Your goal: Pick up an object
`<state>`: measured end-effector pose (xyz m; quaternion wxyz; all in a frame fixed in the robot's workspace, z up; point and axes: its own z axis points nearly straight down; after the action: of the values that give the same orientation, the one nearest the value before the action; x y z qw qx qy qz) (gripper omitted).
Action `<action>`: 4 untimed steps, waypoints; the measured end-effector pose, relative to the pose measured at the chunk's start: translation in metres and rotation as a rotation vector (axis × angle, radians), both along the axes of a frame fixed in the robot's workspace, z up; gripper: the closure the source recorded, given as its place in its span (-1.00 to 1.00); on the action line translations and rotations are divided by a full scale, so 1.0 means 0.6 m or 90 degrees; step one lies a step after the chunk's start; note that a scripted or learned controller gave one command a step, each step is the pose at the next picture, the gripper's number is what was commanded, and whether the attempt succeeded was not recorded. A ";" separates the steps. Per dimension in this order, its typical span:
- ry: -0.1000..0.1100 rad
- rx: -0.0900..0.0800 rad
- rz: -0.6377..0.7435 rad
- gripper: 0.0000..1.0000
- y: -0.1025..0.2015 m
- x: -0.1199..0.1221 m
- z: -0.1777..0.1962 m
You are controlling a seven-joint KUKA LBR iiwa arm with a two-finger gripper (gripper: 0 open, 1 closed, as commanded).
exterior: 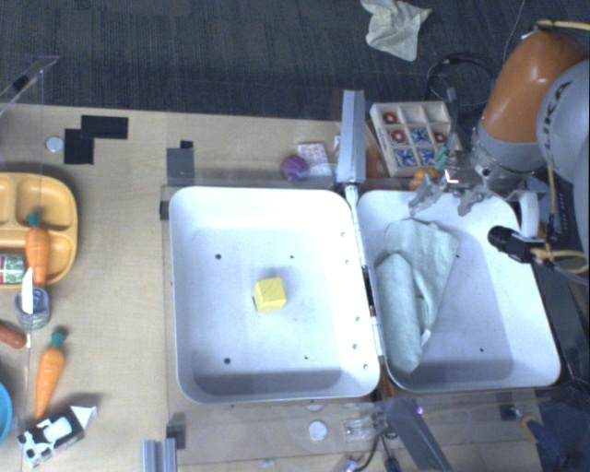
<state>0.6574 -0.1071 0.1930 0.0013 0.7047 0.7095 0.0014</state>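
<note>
1. I see a yellow block (270, 294) lying alone near the middle of the left bin (198, 226), well apart from every wall
2. The other candidate is a pale green cloth (417, 277), rolled and crumpled, in the right bin (516, 318); it runs from the bin's upper middle down along its left wall
3. Gripper (444, 195) sits above the top edge of the right bin, just above the cloth's upper end; I see its two fingers spread apart with nothing between them
4. Arm comes in from the right, orange band (516, 92) above the wrist, over the bin's upper right corner
5. Behind the bins: a purple ball (295, 167) beside a small pink packet (313, 155), and a tic-tac-toe board (411, 135) just left of the gripper
6. Far left of the bench: a yellow tray (51, 198) with a carrot (37, 251) on it, a second carrot (49, 366) lower down, a small cow toy (53, 431) near the bottom edge
7. A crumpled rag (395, 26) lies on the dark floor beyond the bench
</note>
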 end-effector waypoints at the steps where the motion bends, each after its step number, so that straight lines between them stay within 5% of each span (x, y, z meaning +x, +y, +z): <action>1: -0.001 -0.001 0.120 -1.00 0.002 -0.073 -0.139; 2: -0.012 -0.004 0.158 -1.00 0.018 -0.128 -0.167; 3: 0.009 0.003 0.252 -1.00 -0.016 0.018 -0.171; 4: -0.008 -0.004 0.317 -1.00 0.022 -0.067 -0.168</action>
<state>0.6171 -0.0937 0.0919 0.0079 0.5082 0.8612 0.0039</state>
